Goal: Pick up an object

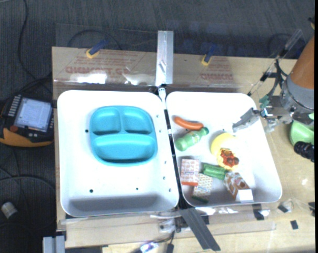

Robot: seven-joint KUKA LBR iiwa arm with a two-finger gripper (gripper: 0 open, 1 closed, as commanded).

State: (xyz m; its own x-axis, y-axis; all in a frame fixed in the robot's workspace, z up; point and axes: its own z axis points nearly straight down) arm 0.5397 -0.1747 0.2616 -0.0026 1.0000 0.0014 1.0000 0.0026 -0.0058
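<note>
The right bin (264, 141) holds several small items: an orange-red sausage (188, 123), a green bottle (190, 139), a yellow round fruit (221, 140), a red and yellow toy (228, 158), a green piece (214, 170), a red-white packet (189, 172) and a brown carton (237, 184). My gripper (245, 120) hangs over the right bin's upper right part, just up and right of the yellow fruit, apart from it. Nothing shows in its grasp.
The left bin (75, 183) holds a blue divided plate (122, 134). A metal divider post (164, 62) stands at the back between the bins. A handheld pendant (27, 117) lies left of the bench. A green object (301, 132) sits right of the right bin.
</note>
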